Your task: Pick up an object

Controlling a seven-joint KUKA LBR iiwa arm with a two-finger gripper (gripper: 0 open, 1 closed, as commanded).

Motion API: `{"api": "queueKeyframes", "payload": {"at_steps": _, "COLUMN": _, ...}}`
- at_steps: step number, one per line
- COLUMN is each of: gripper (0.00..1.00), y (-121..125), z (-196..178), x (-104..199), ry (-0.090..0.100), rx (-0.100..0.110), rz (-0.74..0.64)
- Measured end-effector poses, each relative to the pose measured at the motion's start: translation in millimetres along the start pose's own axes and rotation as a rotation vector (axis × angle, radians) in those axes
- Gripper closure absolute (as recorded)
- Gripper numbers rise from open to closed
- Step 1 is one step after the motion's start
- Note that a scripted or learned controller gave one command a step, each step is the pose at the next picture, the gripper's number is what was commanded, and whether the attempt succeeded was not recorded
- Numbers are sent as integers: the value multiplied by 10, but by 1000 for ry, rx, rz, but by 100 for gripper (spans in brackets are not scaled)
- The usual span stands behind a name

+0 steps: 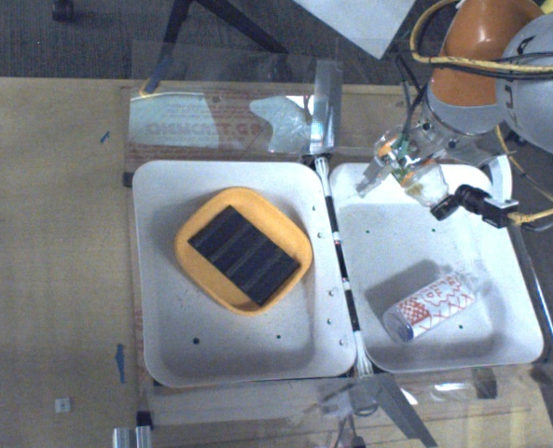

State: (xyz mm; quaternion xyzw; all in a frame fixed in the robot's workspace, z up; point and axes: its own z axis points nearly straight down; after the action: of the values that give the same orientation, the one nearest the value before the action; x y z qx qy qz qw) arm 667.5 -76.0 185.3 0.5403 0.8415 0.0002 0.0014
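Fingers (402, 168) over right bin's (518, 343) far-left rim, grip state unclear; cup (432, 306) lies w/ room around.

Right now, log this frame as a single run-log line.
arm: over right bin's far edge | pincer: nothing seen held | right bin: patterned bottle lying | left bin: yellow solar lamp

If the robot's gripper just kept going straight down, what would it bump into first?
Probably the bare floor of the right bin near its back edge. The gripper hangs there, away from the patterned bottle, though depth is hard to judge.
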Motion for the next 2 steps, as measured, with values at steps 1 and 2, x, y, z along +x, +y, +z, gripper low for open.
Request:
{"api": "queueKeyframes", "payload": {"at_steps": 1, "gripper": 0, "y": -1185, "z": 60, "x": -55, "ry": 3, "rx": 1, "rz": -240}}
{"api": "queueKeyframes", "payload": {"at_steps": 2, "gripper": 0, "y": -1162, "z": -312, "x": -149, "ry": -1, "rx": -1, "rz": 11}}
